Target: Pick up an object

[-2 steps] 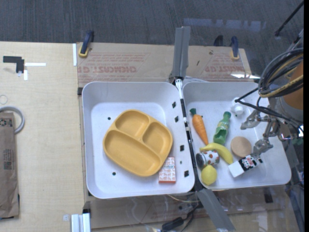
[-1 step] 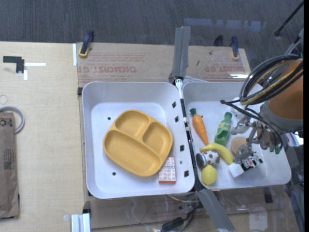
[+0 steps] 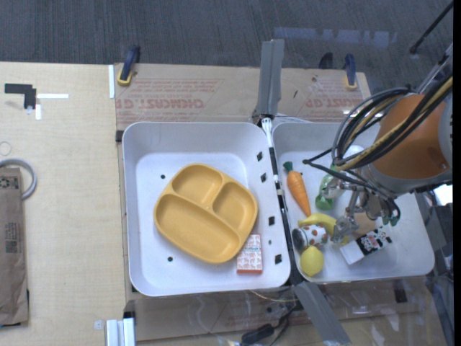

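From the overhead camera view you see the gripper [image 3: 351,220] low in the right bin [image 3: 410,262]; you cannot tell its state. Just to its left the carrot [image 3: 297,191] lies with its long axis running up-down, green top pointing away, tip toward the banana [image 3: 318,223] and lemon [image 3: 311,260].

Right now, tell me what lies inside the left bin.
The left bin holds a yellow divided plate, its three compartments bare, and a small red-and-white box at the plate's near right edge. Whatever is under the plate is covered.
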Robot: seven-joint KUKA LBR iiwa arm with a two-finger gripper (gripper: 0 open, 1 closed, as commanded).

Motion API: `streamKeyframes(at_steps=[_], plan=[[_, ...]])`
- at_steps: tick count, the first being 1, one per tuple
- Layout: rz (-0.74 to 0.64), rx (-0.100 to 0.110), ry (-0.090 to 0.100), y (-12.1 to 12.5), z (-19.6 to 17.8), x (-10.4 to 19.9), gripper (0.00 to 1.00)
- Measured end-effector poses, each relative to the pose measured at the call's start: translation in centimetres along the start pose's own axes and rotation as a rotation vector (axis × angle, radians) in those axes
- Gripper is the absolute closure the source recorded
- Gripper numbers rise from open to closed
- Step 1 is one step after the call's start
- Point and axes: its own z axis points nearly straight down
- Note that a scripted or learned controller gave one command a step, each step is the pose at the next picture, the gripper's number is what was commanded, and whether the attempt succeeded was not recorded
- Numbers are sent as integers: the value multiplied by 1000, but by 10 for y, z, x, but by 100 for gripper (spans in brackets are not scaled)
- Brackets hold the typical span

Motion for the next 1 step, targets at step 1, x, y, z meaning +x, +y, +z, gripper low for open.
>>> streamKeyframes(at_steps=[1], plan=[[1,1,-4,0,-9,-1,100]])
